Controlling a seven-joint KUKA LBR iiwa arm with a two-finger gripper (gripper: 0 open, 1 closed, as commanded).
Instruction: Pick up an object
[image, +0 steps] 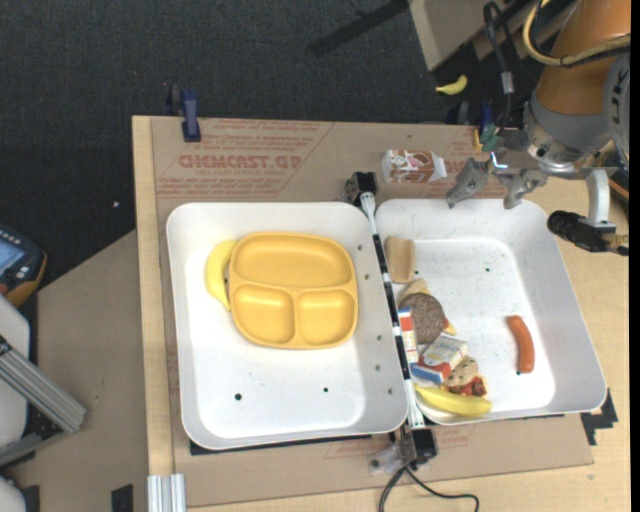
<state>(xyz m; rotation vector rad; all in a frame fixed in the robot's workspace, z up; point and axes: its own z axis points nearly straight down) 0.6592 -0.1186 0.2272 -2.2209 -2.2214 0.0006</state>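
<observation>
My gripper (490, 188) hangs above the far rim of the right bin (560, 300), its two grey fingers spread open with nothing between them. In that bin a red sausage (520, 343) lies alone at the right. Along the bin's left wall sit a slice of bread (401, 258), a round brown patty (427, 317), a few small packets (443, 358) and a yellow banana (453, 402) at the near corner. The gripper is well away from all of them.
The left bin (200, 380) holds a yellow divided tray (293, 288) with a banana (216, 272) tucked at its left side. A small box (414, 165) lies on the cardboard behind the bins. A blue clamp (187, 112) grips the far-left cardboard edge.
</observation>
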